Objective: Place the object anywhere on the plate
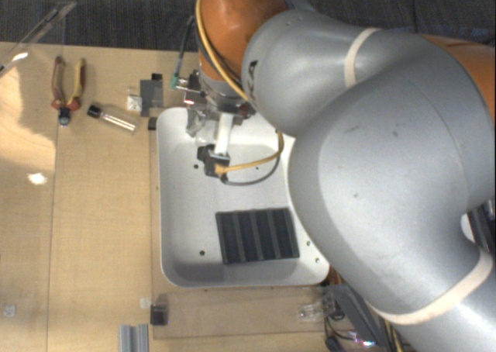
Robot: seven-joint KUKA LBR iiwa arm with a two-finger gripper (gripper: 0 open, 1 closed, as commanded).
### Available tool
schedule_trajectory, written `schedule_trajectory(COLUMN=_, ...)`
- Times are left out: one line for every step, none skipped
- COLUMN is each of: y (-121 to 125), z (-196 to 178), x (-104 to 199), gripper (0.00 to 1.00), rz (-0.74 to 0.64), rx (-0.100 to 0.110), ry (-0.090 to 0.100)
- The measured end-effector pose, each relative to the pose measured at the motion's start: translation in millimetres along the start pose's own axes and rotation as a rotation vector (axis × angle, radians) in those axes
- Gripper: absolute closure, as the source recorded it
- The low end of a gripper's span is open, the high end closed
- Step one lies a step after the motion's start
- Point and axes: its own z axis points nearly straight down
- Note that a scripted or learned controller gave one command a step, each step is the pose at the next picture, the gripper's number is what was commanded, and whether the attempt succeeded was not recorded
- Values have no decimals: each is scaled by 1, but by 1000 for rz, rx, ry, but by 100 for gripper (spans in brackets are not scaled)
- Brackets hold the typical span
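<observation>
Bench (85, 219): pale wood, lying to the left of and in front of the bin.
Pliers (67, 85): orange-handled, lay on the bench at far left, well apart from the bin.
Vial (113, 117): clear with a dark cap, lay between the pliers and the bin.
Grey block (150, 92): stood on the bench just off the bin's far left corner.
Dark block (159, 314): sat on the bench just in front of the bin's near rim.
White bin (167, 211): its right side was covered by the arm (372, 157), whose bulk blocked the view there.
Black ribbed slab (256, 236): lay flat in the near part of the bin, well apart from the gripper.
Gripper (198, 122): hung over the bin's far left corner, under the orange wrist.
Gripper state: how far open it was could not be told, nor whether it held or touched anything.
</observation>
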Motion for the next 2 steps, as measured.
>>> schedule_trajectory(y=-1, z=-98, x=13, gripper=100, rz=-93, rx=-5, ry=3)
schedule_trajectory(y=-20, z=13, x=10, gripper=100, rz=216, rx=-1, ry=2)
